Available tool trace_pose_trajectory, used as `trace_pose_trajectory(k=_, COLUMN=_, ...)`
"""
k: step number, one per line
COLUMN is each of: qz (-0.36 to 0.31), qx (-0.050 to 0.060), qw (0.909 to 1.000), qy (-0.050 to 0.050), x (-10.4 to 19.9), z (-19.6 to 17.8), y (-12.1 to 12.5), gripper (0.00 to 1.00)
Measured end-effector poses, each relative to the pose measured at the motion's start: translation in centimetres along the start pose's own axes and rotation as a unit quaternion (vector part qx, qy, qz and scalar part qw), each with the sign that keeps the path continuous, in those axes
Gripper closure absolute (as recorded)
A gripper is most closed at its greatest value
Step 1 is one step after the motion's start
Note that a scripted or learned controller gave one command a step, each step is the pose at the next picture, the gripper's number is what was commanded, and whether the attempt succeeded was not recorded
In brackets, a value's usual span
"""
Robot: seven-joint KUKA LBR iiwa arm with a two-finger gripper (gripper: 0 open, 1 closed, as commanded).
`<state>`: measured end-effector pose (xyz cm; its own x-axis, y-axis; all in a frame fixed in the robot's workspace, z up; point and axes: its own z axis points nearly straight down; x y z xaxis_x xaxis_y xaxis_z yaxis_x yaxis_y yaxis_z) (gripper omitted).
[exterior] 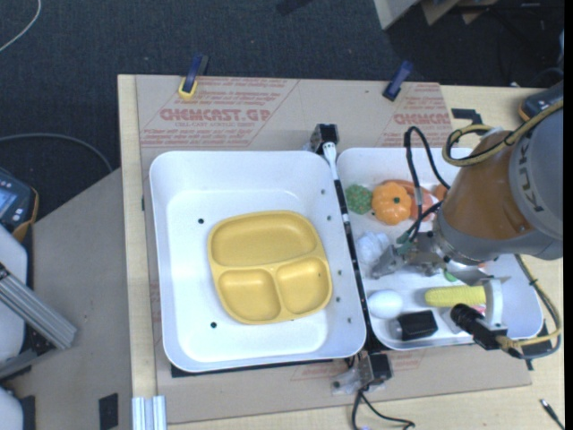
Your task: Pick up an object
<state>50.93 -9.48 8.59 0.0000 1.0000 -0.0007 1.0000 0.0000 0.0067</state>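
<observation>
1. The tool [394,260] hangs low in the right bin [524,325], near its left wall; whether it grips anything I cannot tell.
2. Around it lie an orange pumpkin [392,202], green toy [359,198], white egg [386,305], black block [417,324] and yellow corn [453,296].
3. The left bin [179,240] holds a yellow divided tray [269,265] (three compartments).

Grey arm [537,182] with a broad orange band [483,195], looped black and yellow cables [448,141], metal gripper [398,256].
</observation>
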Motion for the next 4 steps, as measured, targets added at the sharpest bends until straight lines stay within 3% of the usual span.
trace_pose_trajectory(k=1, qz=0.001, qx=0.002, qw=1.0, qy=0.0, x=0.0, z=-0.9, y=-0.3, gripper=1.0)
trace_pose_trajectory(k=3, qz=-0.001, qx=0.0, qw=1.0, qy=0.0, x=1.0, z=-12.9, y=-0.3, gripper=1.0)
trace_pose_trajectory(k=4, qz=-0.001, qx=0.001, qw=1.0, qy=0.0, x=1.0, z=-14.0, y=-0.2, gripper=1.0)
